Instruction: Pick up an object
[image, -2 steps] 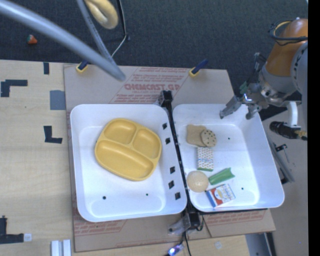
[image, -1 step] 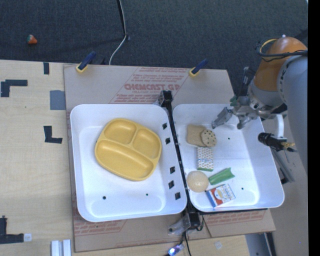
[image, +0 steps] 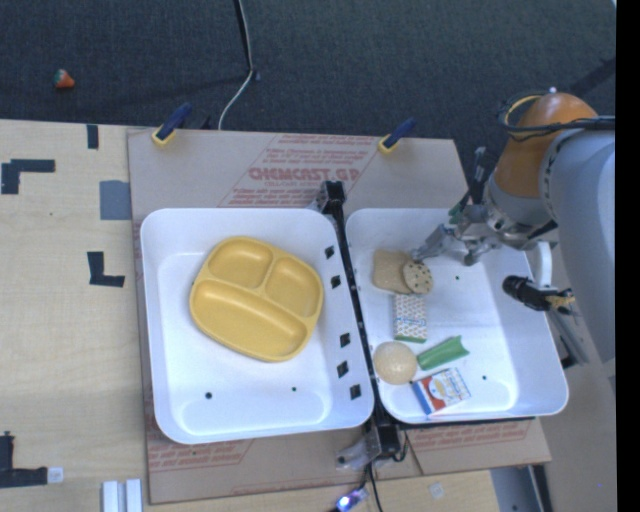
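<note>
The tool (image: 432, 250) hung low in the right bin (image: 520, 385), its tip just above a speckled round cookie (image: 418, 277), probably lined up to grasp it; whether it was open or closed could not be told. Beside the cookie lay a tan slice (image: 388, 269). Nearer the camera from the tool lay a patterned packet (image: 410, 317), a green piece (image: 441, 352), a pale ball (image: 395, 362) and a small card (image: 441, 389). Far to the tool's left, the other bin (image: 170, 400) held a yellow divided plate (image: 257, 297).
</note>
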